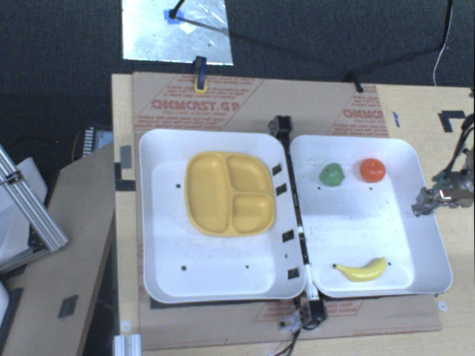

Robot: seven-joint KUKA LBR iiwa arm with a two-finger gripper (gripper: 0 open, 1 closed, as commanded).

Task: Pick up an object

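A yellow divided plate lies in the left bin. Right of the plate, in the neighbouring bin, sit a green ball, an orange-red ball and, nearer the camera, a banana. Farthest right of the plate, the gripper hangs at that bin's rim; its spread cannot be told. Nothing is held. A centred, vertical descent over one fruit would likely serve best.

- The bench is light wood, topped by a brown printed board.
- Two white bins sit on the board, touching: left bin, right bin.
- A yellow clamp grips the board's far edge.
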